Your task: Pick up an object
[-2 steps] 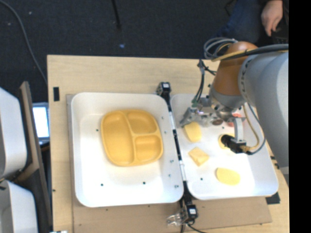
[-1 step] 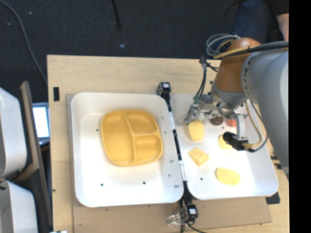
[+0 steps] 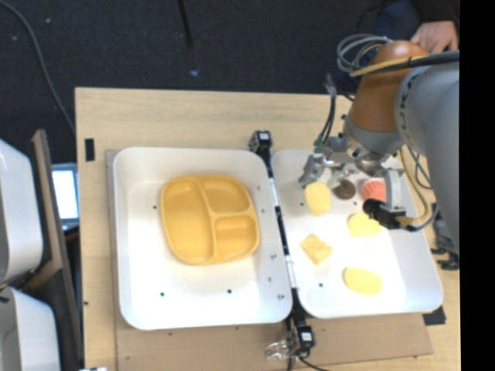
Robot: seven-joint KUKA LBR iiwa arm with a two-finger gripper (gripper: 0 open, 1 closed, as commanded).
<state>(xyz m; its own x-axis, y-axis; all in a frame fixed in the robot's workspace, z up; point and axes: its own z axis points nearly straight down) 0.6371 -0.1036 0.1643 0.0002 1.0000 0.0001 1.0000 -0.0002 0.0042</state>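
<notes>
Seen from the fixed camera above the tabletop (image 3: 193,118): two shallow white bins sit side by side on pale wood. The left bin (image 3: 139,284) holds a single yellow divided tray (image 3: 209,219), three compartments facing up, lying near the bin's middle with nothing in it.

The right bin (image 3: 410,284) carries the loose pieces. A yellow rounded piece (image 3: 318,199) lies toward the bin's far left, a yellow wedge-shaped piece (image 3: 315,249) sits nearer the camera and just right of the divider, a flat yellow oval (image 3: 362,281) rests toward the near edge, and another yellow piece (image 3: 362,225) lies to the right of centre. A small pink-red object (image 3: 374,188) sits near the far side, beside a dark round one (image 3: 344,189).

My arm (image 3: 433,122) reaches in from the right, its orange band (image 3: 379,91) over the far edge of the right bin. My jaws (image 3: 334,168) hang over the bin's far left part, with the yellow rounded piece just below and slightly left of them in the picture. Whether they touch it I cannot tell. Whether my jaws stand apart or together I also cannot tell; nothing is seen between them.
</notes>
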